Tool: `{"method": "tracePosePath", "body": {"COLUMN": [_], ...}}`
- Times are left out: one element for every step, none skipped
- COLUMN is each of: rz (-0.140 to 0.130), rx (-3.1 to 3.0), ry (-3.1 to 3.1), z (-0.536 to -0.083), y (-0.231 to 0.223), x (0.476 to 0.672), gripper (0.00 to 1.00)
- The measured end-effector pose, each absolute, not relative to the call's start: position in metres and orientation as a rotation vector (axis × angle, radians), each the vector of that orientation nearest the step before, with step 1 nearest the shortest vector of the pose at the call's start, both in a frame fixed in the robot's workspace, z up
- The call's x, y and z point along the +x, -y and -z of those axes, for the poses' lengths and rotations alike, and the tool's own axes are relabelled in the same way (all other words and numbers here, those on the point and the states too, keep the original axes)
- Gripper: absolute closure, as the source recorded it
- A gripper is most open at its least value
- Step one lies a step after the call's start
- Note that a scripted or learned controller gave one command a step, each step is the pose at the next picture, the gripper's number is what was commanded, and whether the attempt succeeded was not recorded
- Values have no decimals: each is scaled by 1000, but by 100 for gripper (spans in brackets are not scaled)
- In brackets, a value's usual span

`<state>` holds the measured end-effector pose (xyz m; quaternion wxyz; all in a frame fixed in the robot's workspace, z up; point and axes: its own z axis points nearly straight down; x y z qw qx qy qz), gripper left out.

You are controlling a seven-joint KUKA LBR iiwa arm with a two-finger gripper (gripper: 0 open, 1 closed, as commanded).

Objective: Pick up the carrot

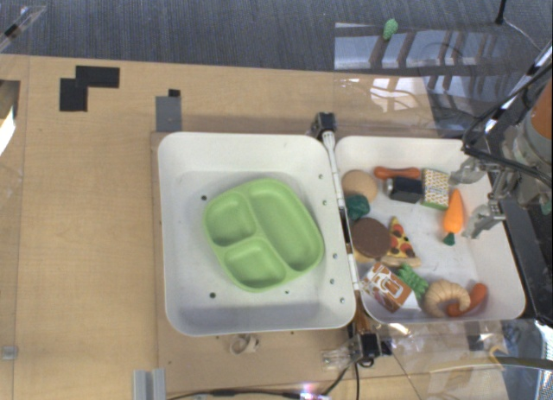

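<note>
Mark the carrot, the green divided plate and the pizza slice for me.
carrot (454,211): camera view, middle of orange body.
green divided plate (291,219): camera view, its largest compartment.
pizza slice (398,238): camera view, its topping face.

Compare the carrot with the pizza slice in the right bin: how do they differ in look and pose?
The carrot is plain orange with a green tip at its lower end; the pizza slice is yellow with red spots. The carrot is a rounded taper, the pizza slice a flat triangle. The carrot lies beside the gripper with bare bin floor around it; the pizza slice sits crowded among other toys. Both lie in the right bin.
</note>
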<state>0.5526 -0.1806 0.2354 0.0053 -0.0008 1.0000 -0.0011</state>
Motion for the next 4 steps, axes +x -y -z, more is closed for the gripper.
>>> {"method": "tracePosePath", "body": {"rz": [22, 41, 38, 40], "rx": [-845, -1361, -1587, -1679], "ry": [-2995, -2784, -2670, -2610], "z": [-115, -107, -107, -107], "y": [205, 206, 205, 203], "x": [619, 638, 648, 646], "gripper": [0, 0, 0, 0]}}
